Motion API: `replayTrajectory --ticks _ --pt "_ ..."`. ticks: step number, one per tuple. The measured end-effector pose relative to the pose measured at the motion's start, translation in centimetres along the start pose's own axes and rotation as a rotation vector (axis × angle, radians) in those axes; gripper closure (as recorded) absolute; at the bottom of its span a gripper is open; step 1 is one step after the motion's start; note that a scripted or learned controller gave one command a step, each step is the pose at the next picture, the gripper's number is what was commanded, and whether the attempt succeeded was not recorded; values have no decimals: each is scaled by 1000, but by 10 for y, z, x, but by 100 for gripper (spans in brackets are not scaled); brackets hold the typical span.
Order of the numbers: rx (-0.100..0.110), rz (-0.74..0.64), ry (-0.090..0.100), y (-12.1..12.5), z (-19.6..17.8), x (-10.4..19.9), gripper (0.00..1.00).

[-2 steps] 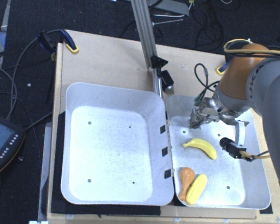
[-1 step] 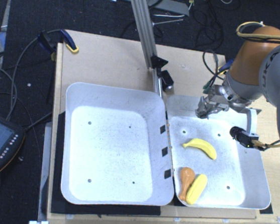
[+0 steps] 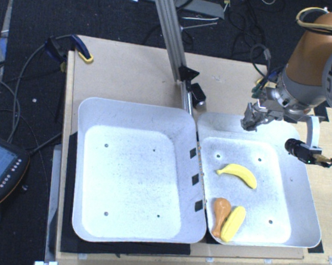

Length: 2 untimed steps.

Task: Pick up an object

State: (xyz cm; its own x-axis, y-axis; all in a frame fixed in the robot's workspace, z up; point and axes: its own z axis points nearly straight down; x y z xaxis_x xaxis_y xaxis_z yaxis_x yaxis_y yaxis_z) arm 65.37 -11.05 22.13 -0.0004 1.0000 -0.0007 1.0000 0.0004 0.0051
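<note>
Fingers (image 3: 250, 123) above right bin's (image 3: 305, 176) far rim

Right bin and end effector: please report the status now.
End effector above right bin's far edge, holding nothing visible. Banana mid-bin; drumstick and corn cob side by side near front. Nothing blocking the banana.

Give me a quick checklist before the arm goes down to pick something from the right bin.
1. Targets in the right bin: banana, orange drumstick-shaped toy and yellow corn-like piece: ok.
2. Banana lies apart from the others: ok.
3. Drumstick-shaped toy and corn-like piece free of each other: not ok, they touch.
4. Gripper above a target: not ok, it sits over the bin's far rim.
5. Gripper carrying something already: cannot tell.
</note>
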Motion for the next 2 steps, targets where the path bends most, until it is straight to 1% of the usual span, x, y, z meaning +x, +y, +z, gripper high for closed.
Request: replayTrajectory --ticks 1,2 --pt "4 -4 2 -26 -11 53 100" --pt "5 -5 2 -43 -14 110 100"
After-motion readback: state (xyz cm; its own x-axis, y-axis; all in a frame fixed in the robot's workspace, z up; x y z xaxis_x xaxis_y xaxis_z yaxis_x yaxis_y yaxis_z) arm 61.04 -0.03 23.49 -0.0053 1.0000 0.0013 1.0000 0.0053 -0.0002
